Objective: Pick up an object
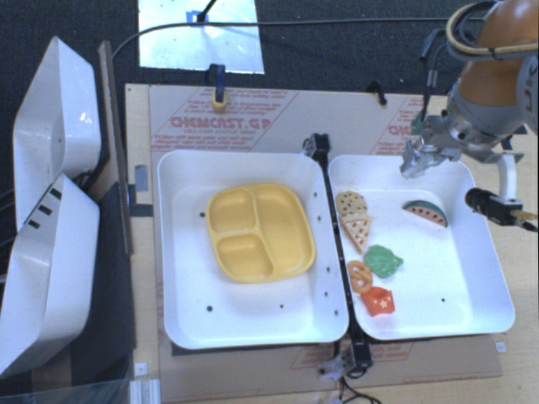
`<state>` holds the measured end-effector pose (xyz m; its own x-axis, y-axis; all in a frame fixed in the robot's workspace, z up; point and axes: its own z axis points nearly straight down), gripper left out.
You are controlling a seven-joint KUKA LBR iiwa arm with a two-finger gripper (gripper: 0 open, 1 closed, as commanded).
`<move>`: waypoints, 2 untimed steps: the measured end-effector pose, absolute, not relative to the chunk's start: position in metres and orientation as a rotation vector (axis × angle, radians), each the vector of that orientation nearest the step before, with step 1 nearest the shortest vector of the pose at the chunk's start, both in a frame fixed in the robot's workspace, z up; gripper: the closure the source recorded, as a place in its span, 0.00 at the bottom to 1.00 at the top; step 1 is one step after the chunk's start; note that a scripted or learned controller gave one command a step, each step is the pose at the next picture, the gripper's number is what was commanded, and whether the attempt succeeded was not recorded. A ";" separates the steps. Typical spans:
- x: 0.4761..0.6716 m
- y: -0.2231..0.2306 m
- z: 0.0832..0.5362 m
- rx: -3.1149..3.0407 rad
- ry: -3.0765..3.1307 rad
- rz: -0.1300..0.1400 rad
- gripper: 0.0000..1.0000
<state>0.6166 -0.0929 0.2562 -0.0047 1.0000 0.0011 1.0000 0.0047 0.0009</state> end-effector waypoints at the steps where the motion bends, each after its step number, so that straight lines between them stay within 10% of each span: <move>1: 0.632 -0.044 0.241 -2.216 -2.225 -0.001 1.00; 2: 0.632 0.011 0.241 -2.216 -2.227 -0.002 1.00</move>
<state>0.6323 0.0112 0.2414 -0.0049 1.0000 0.0014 1.0000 0.0049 0.0007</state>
